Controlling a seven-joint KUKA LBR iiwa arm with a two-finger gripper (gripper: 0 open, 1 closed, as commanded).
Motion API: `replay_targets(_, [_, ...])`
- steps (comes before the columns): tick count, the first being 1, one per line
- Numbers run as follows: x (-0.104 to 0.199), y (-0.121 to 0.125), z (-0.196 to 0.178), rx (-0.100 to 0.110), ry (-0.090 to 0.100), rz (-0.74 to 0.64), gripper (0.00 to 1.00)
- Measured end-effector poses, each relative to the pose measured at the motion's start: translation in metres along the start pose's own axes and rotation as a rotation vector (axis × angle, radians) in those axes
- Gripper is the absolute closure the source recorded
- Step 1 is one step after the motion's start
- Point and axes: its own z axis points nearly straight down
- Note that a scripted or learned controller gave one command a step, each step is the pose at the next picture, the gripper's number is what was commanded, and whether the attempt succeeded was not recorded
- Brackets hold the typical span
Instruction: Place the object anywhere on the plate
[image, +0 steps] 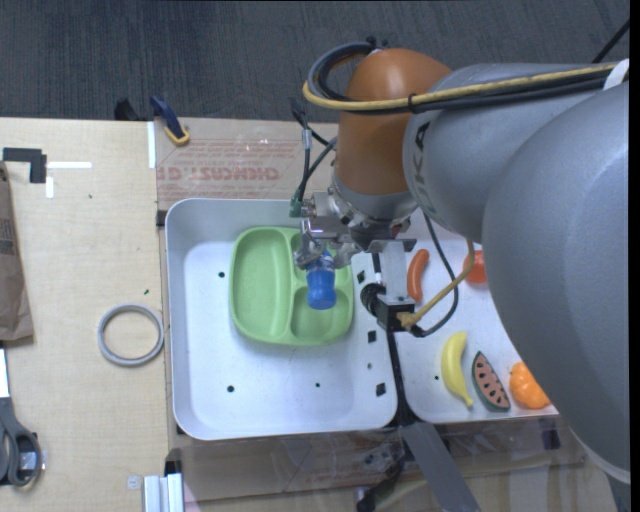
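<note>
A green divided plate lies in the left white bin. A small blue object hangs upright over the plate's right compartment. My gripper reaches down from the arm above and is shut on the blue object, with its fingers on the object's top. Whether the object's bottom touches the plate cannot be told.
The right bin holds a red chili, a banana, a watermelon slice and an orange piece. A grey tape ring lies on the bench to the left. My arm covers much of the right side.
</note>
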Motion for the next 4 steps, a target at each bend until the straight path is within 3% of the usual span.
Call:
replay_targets(1, [0.004, 0.034, -0.024, -0.001, 0.0, -0.001, 1.0])
replay_targets(2, [0.026, 0.078, -0.052, -0.001, 0.0, -0.001, 1.0])
replay_targets(3, [0.039, 0.02, -0.005, 0.001, 0.0, 0.0, 1.0])
replay_targets(4, [0.039, 0.02, -0.005, 0.001, 0.0, 0.0, 0.0])
